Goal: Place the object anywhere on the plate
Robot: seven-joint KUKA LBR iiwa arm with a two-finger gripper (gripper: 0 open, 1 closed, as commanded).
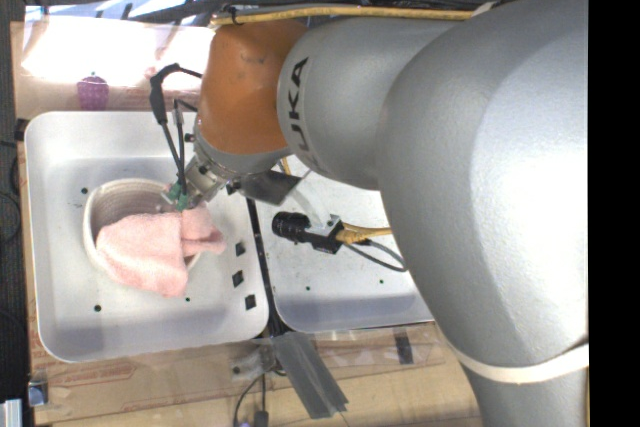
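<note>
The pink cloth [150,250] looks soft and fuzzy. The plate [105,200] is smooth and white. Both bins [60,315] look like smooth white plastic. The arm [450,115] is smooth grey, a bit shiny.

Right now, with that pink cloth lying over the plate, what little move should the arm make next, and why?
Probably a short lift straight up and away. The pink cloth already lies draped over the plate in the left bin, one corner spilling past the rim. The gripper sits right at the cloth's upper edge; whether it has let go is unclear, so rising slowly seems safest.
</note>
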